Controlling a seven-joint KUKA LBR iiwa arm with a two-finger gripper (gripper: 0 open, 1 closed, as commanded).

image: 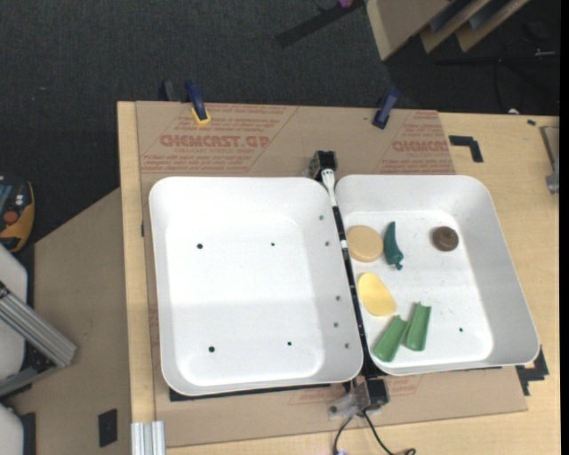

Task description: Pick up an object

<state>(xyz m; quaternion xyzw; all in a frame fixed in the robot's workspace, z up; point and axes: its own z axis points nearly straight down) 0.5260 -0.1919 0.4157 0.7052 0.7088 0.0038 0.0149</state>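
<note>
You have the objects all in the right bin (pixel 498 267) on the bench (pixel 267 133): a tan disc (pixel 364 243) and yellow piece (pixel 377 295) by its left wall, a teal piece (pixel 392 245), two green pieces (pixel 402 331) near you, and a brown ball (pixel 444 237) farther right.

Grey metal rail (pixel 36 333) at near left, cut off by left edge. Yellow-and-black object (pixel 16 216) on left floor, half out of frame, can't identify. Wooden shelving (pixel 444 22) at far right, cropped by top edge. Cable (pixel 373 440) at near bench edge runs off the bottom. Small purple thing (pixel 342 3) at top edge, too small to tell.
</note>
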